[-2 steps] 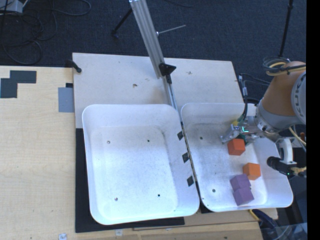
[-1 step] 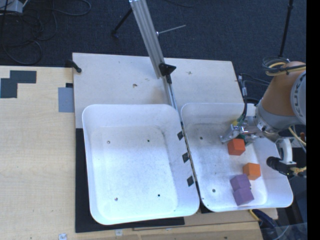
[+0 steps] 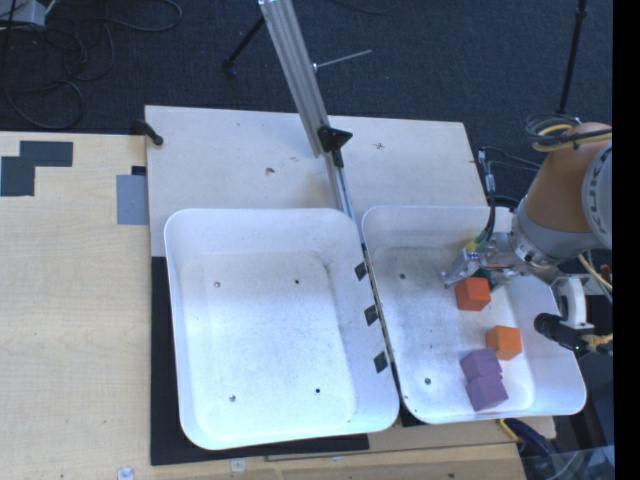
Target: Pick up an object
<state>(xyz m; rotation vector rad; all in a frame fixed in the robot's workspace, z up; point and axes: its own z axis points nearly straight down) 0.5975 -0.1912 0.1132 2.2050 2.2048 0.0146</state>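
Note:
The right bin (image 3: 420, 218) holds three objects. A red-orange cube (image 3: 473, 294) lies near its middle right, a smaller orange cube (image 3: 505, 342) sits below it, and a purple block (image 3: 484, 379) rests near the front edge. My gripper (image 3: 472, 268) reaches in from the right and hangs low directly over the red-orange cube's far side, touching or nearly touching it. The grey arm with its orange band (image 3: 560, 183) stands over the bin's right rim.
The left bin (image 3: 190, 268) lies beside the right one, with black clips (image 3: 370, 315) along the shared rim. A slanted aluminium rail (image 3: 300, 68) rises behind the bins. Cables run near the arm at right.

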